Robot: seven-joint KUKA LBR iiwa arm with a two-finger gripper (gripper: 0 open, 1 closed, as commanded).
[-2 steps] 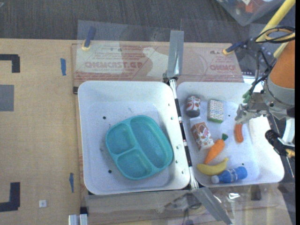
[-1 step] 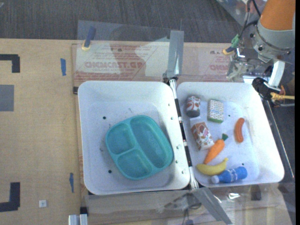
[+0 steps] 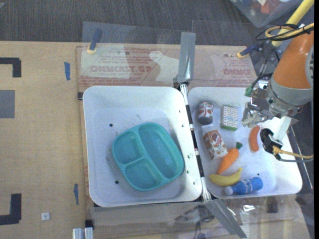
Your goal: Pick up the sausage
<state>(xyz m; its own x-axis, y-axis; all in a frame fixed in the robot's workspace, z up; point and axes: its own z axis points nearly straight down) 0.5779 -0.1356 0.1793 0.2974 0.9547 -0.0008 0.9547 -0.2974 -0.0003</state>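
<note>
- Wooden bench (image 3: 40, 148) carrying two white bins; dark floor behind.
- Left bin (image 3: 99, 108): teal divided plate (image 3: 147, 156).
- Right bin (image 3: 289, 176): sausage (image 3: 254, 138) lies just below the gripper (image 3: 253, 116), not between its fingers.
- Gripper opening: cannot tell.

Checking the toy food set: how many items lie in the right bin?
7: can, green-white box, sausage, red carton, carrot, banana, blue bottle. The arm may hide more.
</note>
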